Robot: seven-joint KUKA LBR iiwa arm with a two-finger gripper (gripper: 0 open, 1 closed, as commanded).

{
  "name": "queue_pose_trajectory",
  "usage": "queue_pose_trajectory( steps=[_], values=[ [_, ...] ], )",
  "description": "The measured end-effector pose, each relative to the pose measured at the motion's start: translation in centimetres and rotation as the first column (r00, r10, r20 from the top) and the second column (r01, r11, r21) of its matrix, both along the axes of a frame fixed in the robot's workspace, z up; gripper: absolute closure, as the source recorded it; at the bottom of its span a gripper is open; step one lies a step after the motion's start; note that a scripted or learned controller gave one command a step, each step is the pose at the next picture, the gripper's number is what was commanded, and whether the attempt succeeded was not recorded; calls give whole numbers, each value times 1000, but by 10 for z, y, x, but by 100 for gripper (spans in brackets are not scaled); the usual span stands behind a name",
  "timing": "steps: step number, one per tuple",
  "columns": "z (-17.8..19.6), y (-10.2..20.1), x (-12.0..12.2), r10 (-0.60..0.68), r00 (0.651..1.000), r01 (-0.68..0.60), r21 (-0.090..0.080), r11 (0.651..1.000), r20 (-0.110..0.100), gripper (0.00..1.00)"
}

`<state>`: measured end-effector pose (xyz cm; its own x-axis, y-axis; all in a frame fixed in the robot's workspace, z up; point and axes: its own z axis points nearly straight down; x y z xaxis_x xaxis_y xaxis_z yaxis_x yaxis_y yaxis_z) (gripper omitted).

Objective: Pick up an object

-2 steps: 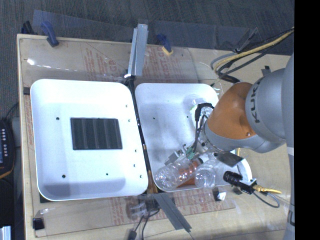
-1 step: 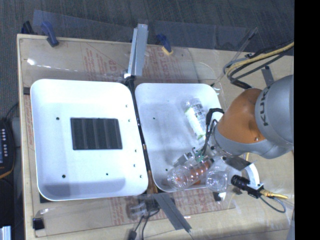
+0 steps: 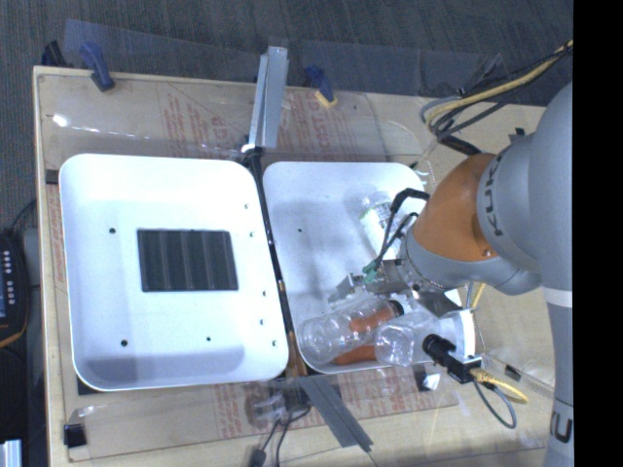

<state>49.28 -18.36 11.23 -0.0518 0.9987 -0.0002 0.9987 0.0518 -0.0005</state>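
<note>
So the arm is reached in from the right and bent low over the right bin, prob bc that's where all the stuff is piled. The claw is parked at the near half of that bin, right above the clutter. How far open it is can't be told, too much wrist and cabling in the way, and nothing can be seen held btwn anything.

Just below and left of the claw a clear plastic bottle is lying on its side against the bin's near wall. Something orange is tucked beside it, just under the claw, touching or nearly. Another crumpled clear piece sits below-right of the claw. Above the claw, toward the far wall, a pale greenish-white item is seen, hard to ID.

Well to the claw's left, the left bin has a dark ribbed rectangle in its middle, flat on the floor.

Likely pick target is judged to be the bottle/orange cluster, since that's closest. Clear slick plastic = slip risk imo.
</note>
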Motion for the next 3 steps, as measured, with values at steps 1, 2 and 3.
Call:
queue_pose_trajectory(
  steps=[1, 2, 3],
  values=[
    [29, -26, 6, 59, 998, -59, 2, 998, 0, 0],
    [48, -26, -7, 168, 986, -168, 3, 986, -4, 0],
    [-21, -26, 11, 48, 999, -47, 2, 999, -2, 0]
  ],
)
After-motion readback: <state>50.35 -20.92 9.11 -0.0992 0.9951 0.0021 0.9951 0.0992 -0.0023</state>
